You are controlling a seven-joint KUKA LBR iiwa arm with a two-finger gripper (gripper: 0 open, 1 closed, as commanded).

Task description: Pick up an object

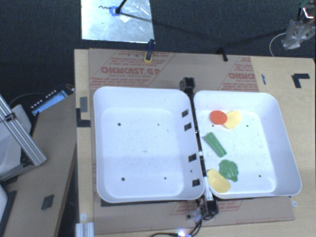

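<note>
Right bin: orange disc touching pale yellow piece; green stick; green broccoli-like piece overlapping yellow piece. Gripper top right, state unreadable.

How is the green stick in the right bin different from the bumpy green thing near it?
The green stick is long, straight and smooth-edged, lying at a slant near the bin's middle; the bumpy green thing is rounded and lumpy, nearer the front. The stick lies apart from other items; the bumpy one touches a yellow piece. The stick is a lighter green. Both lie in the right bin.
</note>
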